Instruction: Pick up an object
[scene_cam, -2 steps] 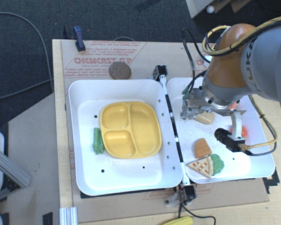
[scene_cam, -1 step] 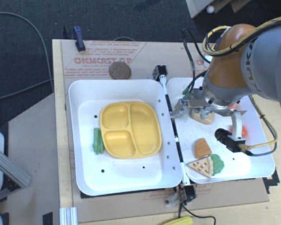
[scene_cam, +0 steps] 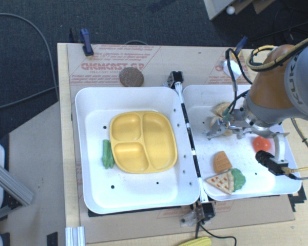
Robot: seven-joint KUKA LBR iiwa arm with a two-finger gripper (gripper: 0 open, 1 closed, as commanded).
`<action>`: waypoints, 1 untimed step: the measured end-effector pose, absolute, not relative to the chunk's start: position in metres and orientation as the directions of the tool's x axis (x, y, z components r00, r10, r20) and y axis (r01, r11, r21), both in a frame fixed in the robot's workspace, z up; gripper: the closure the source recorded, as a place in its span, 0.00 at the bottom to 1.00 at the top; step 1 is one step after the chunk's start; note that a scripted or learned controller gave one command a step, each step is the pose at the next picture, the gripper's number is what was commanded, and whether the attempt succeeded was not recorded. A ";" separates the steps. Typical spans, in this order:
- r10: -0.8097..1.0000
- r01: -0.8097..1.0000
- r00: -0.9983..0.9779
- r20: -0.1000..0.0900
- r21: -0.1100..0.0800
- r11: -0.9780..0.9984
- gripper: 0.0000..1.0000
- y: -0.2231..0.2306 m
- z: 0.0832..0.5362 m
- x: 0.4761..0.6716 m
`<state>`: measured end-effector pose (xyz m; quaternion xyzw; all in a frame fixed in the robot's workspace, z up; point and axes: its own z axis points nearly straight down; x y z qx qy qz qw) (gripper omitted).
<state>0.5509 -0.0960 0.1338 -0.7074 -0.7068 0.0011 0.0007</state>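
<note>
My gripper [scene_cam: 214, 128] hangs low over the upper left part of the right bin [scene_cam: 246, 95], reaching in from the right. A beige object [scene_cam: 222, 108] lies just behind it, partly hidden by the wrist. A red round piece [scene_cam: 262, 143] sits to the right, under the arm. Toward the front of this bin lie an orange-brown nugget [scene_cam: 222, 162], a triangular waffle slice [scene_cam: 220, 182] and a green leafy piece [scene_cam: 238, 178] touching the slice. I see nothing held in the gripper.
The left bin [scene_cam: 92, 137] holds a yellow divided plate [scene_cam: 142, 140] with a green pod [scene_cam: 108, 154] beside its left edge. A brown disc [scene_cam: 131, 77] lies on the bench behind the bins. Clips [scene_cam: 175, 78] join the bins along the middle wall.
</note>
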 end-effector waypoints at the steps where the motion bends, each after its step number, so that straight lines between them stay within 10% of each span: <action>1: 1.000 1.000 0.001 0.001 -0.001 -0.001 0.00 -0.103 0.084 0.497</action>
